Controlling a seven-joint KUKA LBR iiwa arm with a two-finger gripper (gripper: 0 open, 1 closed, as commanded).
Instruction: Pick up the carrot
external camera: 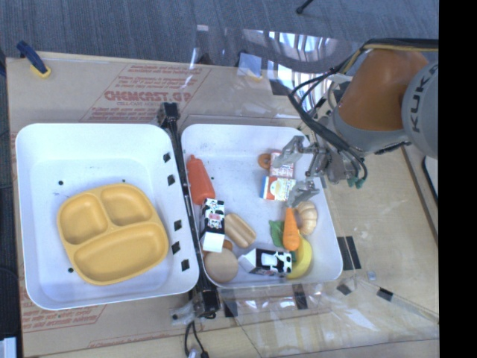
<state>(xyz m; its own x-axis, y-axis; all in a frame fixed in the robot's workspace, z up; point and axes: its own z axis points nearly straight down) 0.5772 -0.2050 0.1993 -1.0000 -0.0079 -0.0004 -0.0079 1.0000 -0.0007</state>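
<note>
Jaws released, prongs spread wide, nothing clamped between them, hanging low over the right bin (223, 130) on a grey arm (417, 103) with an orange band.

Just left of the jaws, nearly touching: a small red, white and blue carton (278, 180). Up and left of that, a little round orange piece (264, 159).

Directly below the jaws toward the view's near edge, close but apart: the carrot (291, 230), lying on the bin floor, orange body roughly upright in the view, green top (276, 233) at its left side. Wedged against a pale bread roll (307, 216) on its right (the roll sitting almost under the lower prong) and a yellow banana (302, 260) beneath it.

Farther left of the jaws: a hot-dog bun (239, 230), a cow-patterned carton (214, 219), a long red-orange sausage shape (199, 182) along the bin wall. Lower down, a second cow-patterned carton (273, 260) and a brown egg-like ball (221, 267).

Well away to the left, in the left bin (30, 144): a yellow divided plate (112, 234). Both bins on a cardboard-covered tabletop (119, 95).
</note>
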